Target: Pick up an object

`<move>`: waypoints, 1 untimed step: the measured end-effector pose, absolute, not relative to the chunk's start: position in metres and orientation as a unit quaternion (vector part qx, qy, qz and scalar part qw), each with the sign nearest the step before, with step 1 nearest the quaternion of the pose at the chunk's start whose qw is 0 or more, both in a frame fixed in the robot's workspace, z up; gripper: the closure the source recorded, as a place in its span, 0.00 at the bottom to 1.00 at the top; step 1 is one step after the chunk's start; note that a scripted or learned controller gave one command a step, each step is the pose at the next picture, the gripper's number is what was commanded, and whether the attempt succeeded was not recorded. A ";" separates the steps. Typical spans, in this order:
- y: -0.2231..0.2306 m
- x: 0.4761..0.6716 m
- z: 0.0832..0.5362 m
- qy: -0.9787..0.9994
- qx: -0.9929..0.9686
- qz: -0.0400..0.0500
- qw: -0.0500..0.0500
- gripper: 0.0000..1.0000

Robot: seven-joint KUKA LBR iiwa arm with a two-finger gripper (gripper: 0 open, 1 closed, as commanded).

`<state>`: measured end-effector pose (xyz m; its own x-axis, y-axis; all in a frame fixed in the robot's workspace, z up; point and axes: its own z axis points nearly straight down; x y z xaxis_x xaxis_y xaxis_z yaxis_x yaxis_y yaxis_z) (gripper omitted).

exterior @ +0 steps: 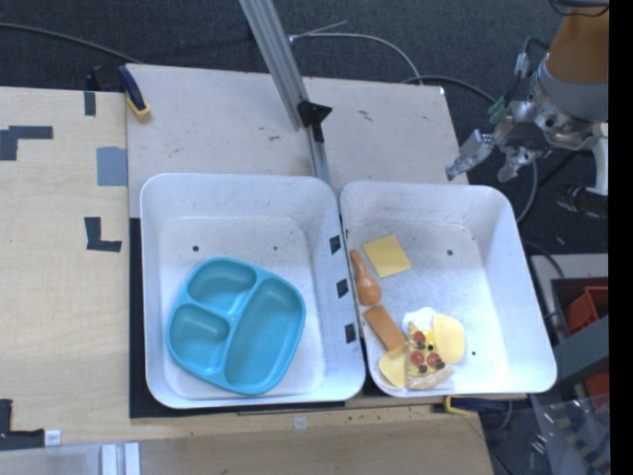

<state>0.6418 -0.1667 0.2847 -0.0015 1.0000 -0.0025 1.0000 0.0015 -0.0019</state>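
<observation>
Nearest me, I see a pale slice of toy pizza with red toppings (423,349) in the right white bin (514,295), with a tan toy bread stick (384,327) and a yellow square cheese slice (387,255) beyond. The end effector (487,156) hovers past the bin's far rim, fingers spread, grasping nothing.

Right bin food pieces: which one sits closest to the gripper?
The flat yellow square, at the top of the cluster in the right bin. The other pieces lie lower in the view, farther from the gripper.
</observation>
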 end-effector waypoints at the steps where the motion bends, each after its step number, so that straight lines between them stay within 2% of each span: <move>1: -0.184 0.662 0.190 0.707 0.707 -0.003 -0.002 0.00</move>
